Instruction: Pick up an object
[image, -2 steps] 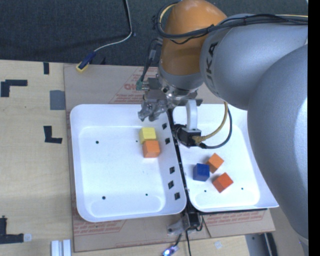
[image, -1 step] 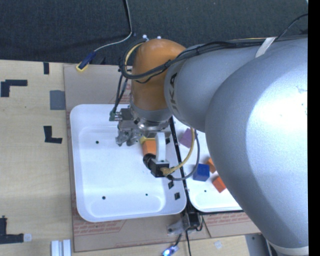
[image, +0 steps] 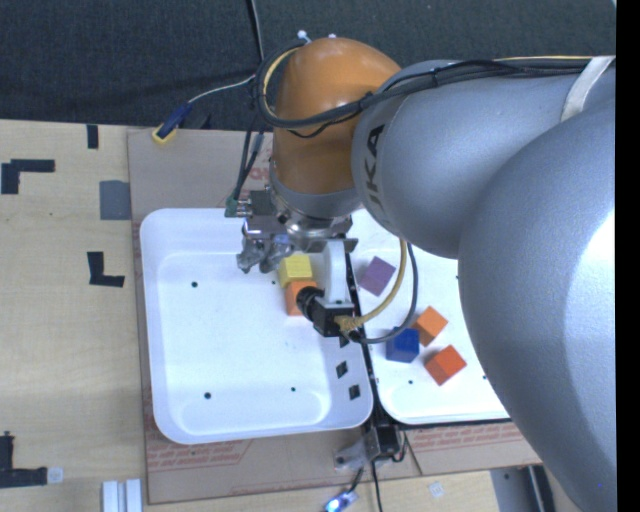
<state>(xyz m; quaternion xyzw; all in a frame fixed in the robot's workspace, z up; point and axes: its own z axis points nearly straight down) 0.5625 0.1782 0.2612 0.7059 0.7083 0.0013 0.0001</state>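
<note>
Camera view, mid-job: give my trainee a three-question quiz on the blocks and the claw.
1. True or false: the purple block lies in the right bin.
2. Which block lies nearest the blue block? A) yellow block B) an orange block C) purple block
3. Fill in: the yellow block sits beside the claw over the ____ bin.

Key: 1 true; 2 B, the orange block; 3 left, that is the left bin.
</note>
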